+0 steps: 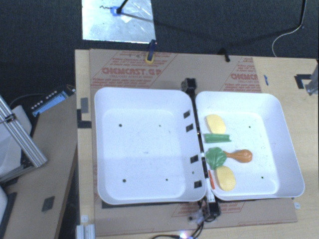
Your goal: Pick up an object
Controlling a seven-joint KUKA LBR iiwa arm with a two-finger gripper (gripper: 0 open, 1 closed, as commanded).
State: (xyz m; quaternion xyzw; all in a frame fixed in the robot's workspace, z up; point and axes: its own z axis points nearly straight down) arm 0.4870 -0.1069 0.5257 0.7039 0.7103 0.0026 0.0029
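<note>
The right bin [264, 133] holds several small toy items along its left side. A pale yellow piece [215, 123] lies farthest back, with a flat green strip [217, 138] just in front of it. A green leafy piece [214, 157] touches an orange-brown club-shaped item [240, 156] whose thin end points left. Nearer the front lies a second yellow piece [225, 178], and beside it a thin red stick [211, 179] rests against the bin's left wall.
The left bin [144, 143] sits against the right one, joined by a black clip strip [192, 128]. Both rest on a cardboard sheet [129, 68]. A grey part [313, 81] pokes in at the right edge. A metal rail [20, 138] stands at far left.
</note>
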